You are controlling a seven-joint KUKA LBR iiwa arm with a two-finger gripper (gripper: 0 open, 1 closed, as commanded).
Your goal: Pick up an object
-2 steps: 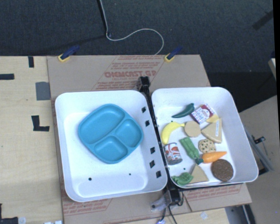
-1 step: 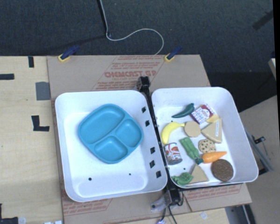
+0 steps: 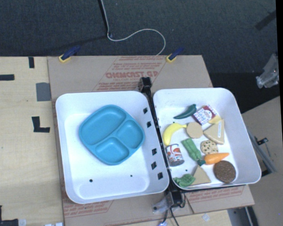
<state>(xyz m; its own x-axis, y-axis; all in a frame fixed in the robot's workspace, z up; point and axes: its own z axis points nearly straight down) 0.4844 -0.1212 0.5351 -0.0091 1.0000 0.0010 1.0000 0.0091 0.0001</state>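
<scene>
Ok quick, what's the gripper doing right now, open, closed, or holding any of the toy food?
Gripper: its state cannot be told. The toy food lies loose in the right bin.

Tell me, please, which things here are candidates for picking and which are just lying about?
For picking: banana, carrot, can, cookie, brown patty, dark green pepper.

Lying about: blue divided plate, white cable, yellow clamps, cardboard sheet.
</scene>
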